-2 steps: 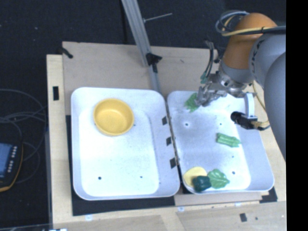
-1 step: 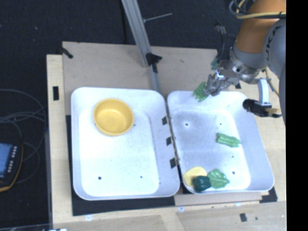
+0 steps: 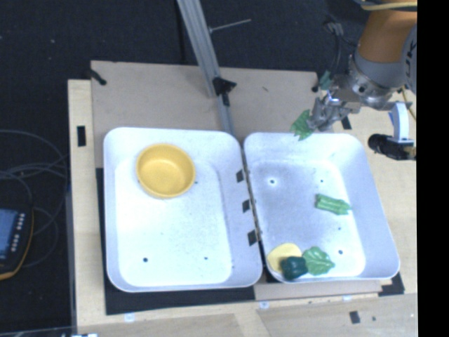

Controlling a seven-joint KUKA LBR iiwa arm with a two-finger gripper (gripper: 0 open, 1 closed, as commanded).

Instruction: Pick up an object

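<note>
My gripper [image 3: 313, 120] hangs over the far edge of the right bin [image 3: 354, 153], shut on a small green leafy piece [image 3: 302, 126] that dangles from its fingertips above the rim. Inside the right bin lie a flat green piece [image 3: 332, 204] at mid right, and at the near edge a pale yellow thing [image 3: 280, 252], a dark green block [image 3: 293, 266] and a light green piece [image 3: 318, 260] bunched together. A yellow bowl [image 3: 165, 170] sits upright in the far left part of the left bin [image 3: 175, 258].
A grey metal rail [image 3: 201, 41] slants down from the top to the seam between the bins. The arm's orange band [image 3: 386, 34] is at the top right. A handheld device [image 3: 10, 239] lies off the bench at the left.
</note>
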